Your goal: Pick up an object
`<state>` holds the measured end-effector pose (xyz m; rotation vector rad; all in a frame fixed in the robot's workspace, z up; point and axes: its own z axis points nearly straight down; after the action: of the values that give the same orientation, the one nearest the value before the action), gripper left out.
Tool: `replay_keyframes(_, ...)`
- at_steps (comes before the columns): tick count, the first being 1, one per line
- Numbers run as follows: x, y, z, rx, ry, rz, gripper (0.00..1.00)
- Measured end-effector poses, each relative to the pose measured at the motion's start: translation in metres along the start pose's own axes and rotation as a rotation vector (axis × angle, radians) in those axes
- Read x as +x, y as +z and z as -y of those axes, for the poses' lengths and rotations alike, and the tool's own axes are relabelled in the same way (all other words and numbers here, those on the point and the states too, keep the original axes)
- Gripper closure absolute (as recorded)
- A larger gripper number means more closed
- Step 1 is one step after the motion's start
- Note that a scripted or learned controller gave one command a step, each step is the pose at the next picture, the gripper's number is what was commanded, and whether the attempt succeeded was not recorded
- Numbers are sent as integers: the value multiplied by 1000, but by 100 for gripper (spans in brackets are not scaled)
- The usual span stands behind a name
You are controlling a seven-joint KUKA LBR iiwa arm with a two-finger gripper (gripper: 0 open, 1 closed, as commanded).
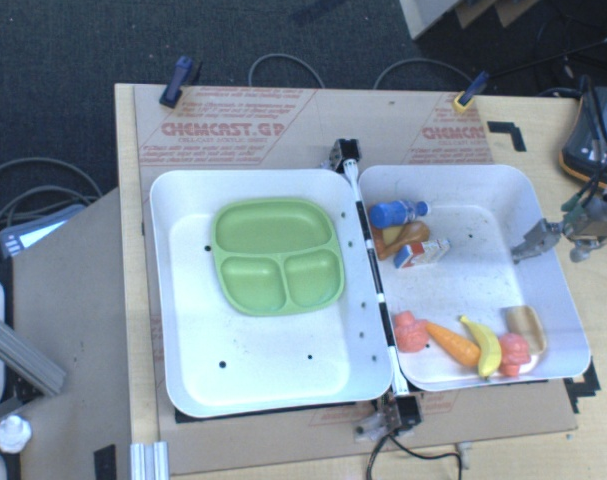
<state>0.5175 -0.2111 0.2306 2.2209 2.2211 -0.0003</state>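
Observation:
The right bin (483, 193) holds several small things. A blue bottle (395, 213) lies at its back left, with a brown item (403, 235) and a small red-and-white carton (421, 254) just in front. Along the front lie a pink toy (410, 332), an orange carrot (453, 342), a yellow banana (483, 345), a pink-red fruit (515, 351) and a tan piece (525, 322). My gripper (556, 245) hovers over the bin's right rim, apart from all of them. It is open, with nothing between its fingers.
The left bin (183, 268) bears a green divided plate (278, 254). A black divider clamp (346, 152) sits between the bins at the back. Blue and yellow clips hold the cardboard sheet at the bench's far edge.

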Motion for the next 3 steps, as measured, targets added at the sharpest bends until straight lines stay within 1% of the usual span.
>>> replay_keyframes(1, 94, 70, 16, 1, 0, -1, 0)
replay_keyframes(2, 116, 146, -32, 0, -1, 0, 0)
replay_keyframes(3, 99, 146, -88, -1, -1, 0, 0)
